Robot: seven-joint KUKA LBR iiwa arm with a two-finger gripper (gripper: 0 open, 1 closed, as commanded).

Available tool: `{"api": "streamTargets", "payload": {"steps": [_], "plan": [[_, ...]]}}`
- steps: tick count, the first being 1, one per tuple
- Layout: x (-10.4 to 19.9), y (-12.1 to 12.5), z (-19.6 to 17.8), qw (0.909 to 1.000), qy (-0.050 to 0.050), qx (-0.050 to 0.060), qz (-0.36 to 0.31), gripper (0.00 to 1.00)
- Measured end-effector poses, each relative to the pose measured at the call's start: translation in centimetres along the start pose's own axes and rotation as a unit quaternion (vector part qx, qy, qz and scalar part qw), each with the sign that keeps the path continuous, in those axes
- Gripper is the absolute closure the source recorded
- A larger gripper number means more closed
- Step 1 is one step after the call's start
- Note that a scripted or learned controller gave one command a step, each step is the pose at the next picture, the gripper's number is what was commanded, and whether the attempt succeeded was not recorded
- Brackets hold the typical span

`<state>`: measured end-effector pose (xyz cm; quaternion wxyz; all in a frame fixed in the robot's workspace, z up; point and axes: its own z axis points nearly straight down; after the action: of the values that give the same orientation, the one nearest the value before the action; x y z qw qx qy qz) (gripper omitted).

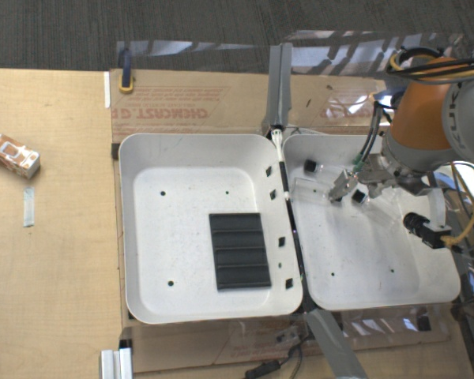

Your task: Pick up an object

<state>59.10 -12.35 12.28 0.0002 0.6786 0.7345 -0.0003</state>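
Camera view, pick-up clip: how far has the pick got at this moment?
Done: the arm has reached into the right bin. In hand: its tool sits low near that bin's back, beside a small black item; nothing visibly gripped. Left: grasp and lift. The black ribbed block lies untouched in the left bin.

Lighting's pretty bright and even, looks like it's coming from overhead. Both white bins (134,212) are nearly blown out, with soft shadows. Glare streaks on the plastic film (355,50) above the gripper (346,189). Slightly soft overall, a bit grainy.
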Motion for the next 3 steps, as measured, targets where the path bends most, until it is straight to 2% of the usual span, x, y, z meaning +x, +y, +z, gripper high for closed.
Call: {"api": "streamTargets", "payload": {"steps": [1,2,3], "plan": [[-4.2,1.6,1.9,0.9999,-0.001,-0.010,-0.012,0.00],[-4.2,1.7,0.8,0.9999,0.000,-0.012,-0.011,1.00],[-4.2,1.7,0.8,0.9999,0.000,-0.012,-0.012,0.00]]}}
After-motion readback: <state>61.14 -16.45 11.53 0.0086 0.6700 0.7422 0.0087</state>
